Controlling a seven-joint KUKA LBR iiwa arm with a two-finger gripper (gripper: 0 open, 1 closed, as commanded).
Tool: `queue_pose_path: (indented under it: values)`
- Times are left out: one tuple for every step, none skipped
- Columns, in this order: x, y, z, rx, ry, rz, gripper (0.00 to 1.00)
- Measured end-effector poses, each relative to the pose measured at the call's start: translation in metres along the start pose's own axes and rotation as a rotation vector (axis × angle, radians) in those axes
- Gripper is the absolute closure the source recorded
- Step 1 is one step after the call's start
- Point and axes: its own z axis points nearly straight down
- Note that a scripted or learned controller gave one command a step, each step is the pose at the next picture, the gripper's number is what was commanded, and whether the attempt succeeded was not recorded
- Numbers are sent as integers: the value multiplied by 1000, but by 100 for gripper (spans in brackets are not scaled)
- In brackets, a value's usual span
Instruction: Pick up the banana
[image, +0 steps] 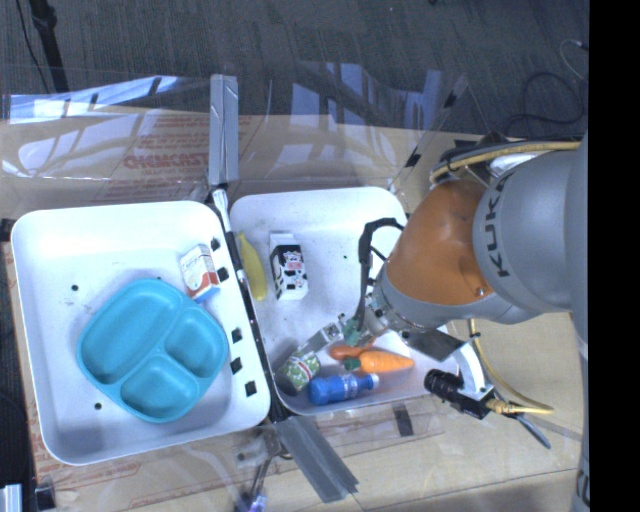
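Note:
The banana (256, 270) is a slim yellow shape lying lengthwise against the left wall of the right bin (330, 205). My gripper (348, 332) hangs low over the front of that bin, under the grey arm with its orange band (440, 255). It is well to the right of the banana and nearer the front, right above a cluster of small items. Nothing of the banana is near its tip.
A white and black carton (288, 267) stands just right of the banana. A green can (300, 372), a blue bottle (340, 387) and a carrot (387, 362) crowd the front of the right bin. The left bin (60, 240) holds a blue divided plate (152, 347) and a small carton (198, 270).

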Motion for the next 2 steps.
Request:
queue_pose_path:
  values:
    - [-5,23,60,2,1,45,0]
    - [-145,77,42,-4,-3,85,0]
